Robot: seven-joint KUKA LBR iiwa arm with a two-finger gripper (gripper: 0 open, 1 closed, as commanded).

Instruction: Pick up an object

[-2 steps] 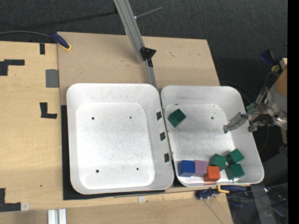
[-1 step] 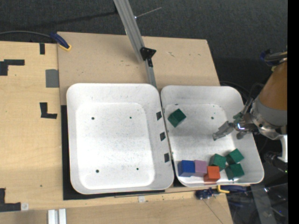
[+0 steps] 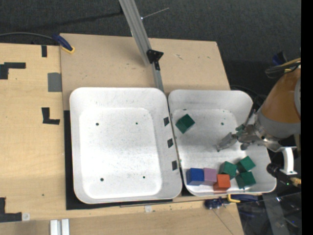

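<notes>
Camera view: your gripper (image 3: pixel 229 142) hangs released; drop squarely over the green blocks (image 3: pixel 238 172) just below it.

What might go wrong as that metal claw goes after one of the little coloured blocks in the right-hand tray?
The two-finger gripper hangs over bare floor of the right white bin, so closing here would likely catch nothing.

The blue cube, lilac cube, orange cube and three dark green blocks crowd the near corner; fingers may push neighbours or jam against the wall.

The lone green cube sits tilted, so it may slip.
</notes>
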